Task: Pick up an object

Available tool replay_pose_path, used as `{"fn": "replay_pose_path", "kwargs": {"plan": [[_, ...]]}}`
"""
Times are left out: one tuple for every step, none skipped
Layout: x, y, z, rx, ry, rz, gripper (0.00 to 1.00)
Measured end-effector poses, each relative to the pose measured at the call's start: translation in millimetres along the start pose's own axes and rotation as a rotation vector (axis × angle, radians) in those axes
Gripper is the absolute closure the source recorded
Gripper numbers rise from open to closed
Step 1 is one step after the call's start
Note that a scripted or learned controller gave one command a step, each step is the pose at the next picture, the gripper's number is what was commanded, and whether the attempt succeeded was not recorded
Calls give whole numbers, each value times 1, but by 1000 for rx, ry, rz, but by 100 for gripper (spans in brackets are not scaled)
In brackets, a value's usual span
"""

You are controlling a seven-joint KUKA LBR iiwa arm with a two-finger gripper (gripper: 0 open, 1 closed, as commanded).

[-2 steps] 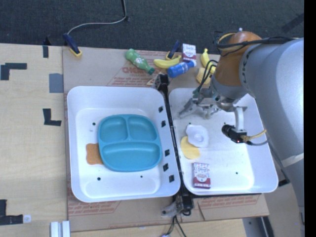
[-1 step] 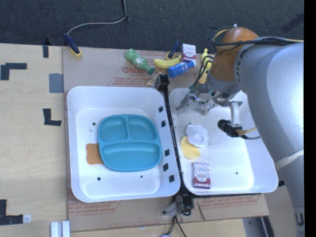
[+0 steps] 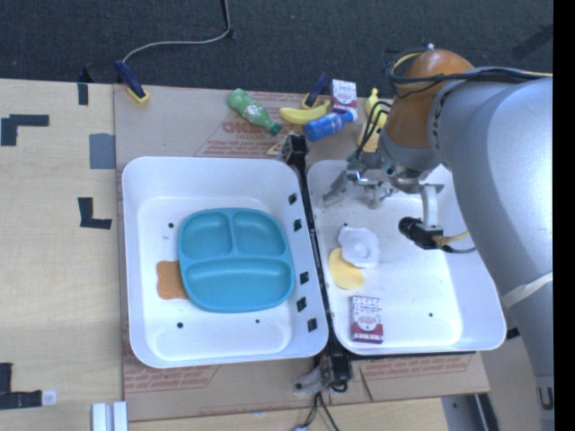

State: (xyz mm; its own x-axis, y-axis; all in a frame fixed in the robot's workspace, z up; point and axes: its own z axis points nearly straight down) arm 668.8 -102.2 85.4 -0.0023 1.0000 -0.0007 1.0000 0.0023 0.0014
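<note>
**Hand over right bin, nothing gripped yet**

Camera view: hand [image 3: 359, 184] hangs at the far end of the right bin [image 3: 467, 326], fingers spread, nothing between them. Nearest targets: white cup [image 3: 358, 245] touching a yellow piece [image 3: 344, 272], just in front of the hand; red carton [image 3: 367, 319] nearer the front rim, apart from both. My call: go for the carton, since it lies isolated and flat. Centre over it, align fingers across its short side, descend straight.
</note>
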Motion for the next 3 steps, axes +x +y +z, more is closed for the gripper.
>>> {"fn": "replay_pose_path", "kwargs": {"plan": [[-13, -30, -1, -1, -1, 1, 0], [8, -2, 0, -1, 0, 1, 0], [8, -25, 0, 0, -1, 1, 0]]}}
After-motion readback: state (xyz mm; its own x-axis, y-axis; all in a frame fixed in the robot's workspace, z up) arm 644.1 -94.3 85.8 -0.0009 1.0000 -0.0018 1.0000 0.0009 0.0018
